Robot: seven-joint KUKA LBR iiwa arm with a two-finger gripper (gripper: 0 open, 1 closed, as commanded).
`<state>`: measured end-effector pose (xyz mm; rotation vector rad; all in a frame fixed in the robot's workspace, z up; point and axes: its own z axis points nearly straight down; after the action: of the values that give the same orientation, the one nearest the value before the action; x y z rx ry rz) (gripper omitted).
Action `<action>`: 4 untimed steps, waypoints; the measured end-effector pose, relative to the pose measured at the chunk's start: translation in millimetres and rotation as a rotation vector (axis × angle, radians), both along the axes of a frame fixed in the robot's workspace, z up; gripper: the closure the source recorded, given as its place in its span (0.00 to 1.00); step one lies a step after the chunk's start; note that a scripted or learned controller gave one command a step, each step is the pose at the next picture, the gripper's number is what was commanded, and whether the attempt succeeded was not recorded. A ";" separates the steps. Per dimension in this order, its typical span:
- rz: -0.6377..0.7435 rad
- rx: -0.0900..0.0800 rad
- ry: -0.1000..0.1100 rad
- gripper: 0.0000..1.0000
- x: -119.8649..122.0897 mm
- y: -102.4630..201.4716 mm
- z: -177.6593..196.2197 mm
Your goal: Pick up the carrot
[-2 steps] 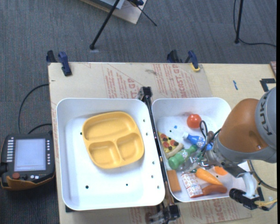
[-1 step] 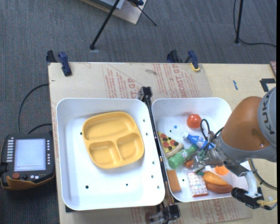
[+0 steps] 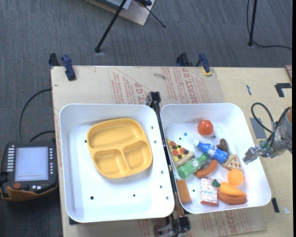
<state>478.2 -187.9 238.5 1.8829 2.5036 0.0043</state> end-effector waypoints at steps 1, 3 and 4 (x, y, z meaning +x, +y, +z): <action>-0.002 0.005 0.011 0.00 -2.3 1.3 -4.9; 0.385 0.007 -0.007 0.00 6.0 -18.8 -142.9; 0.376 0.014 -0.003 1.00 5.0 -19.1 -133.5</action>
<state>483.3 -207.1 105.0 1.3853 2.8166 0.0266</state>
